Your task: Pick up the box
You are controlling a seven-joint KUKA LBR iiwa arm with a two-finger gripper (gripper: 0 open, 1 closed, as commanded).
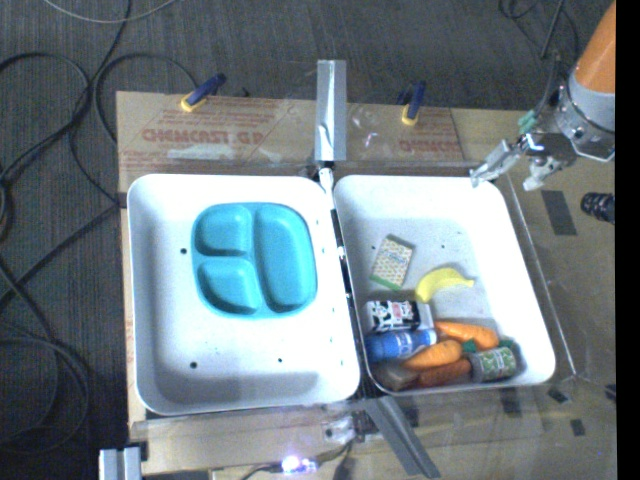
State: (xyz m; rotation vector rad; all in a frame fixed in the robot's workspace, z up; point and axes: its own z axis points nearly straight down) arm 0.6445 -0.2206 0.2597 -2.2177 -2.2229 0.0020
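The end effector (pixel 512 164) hovers just past the right bin's (pixel 520 258) far right corner, fingers spread apart and grasping nothing. The box (pixel 393 261), its print too small to read, lies flat in that bin, beside the banana (pixel 443 284)

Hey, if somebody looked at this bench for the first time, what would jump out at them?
Probably the bright blue divided tray lying alone in the left bin. Next, the clutter in the right bin's near corner: a yellow banana, carrots and a blue bottle. The gripper hovers over that bin's far right corner.
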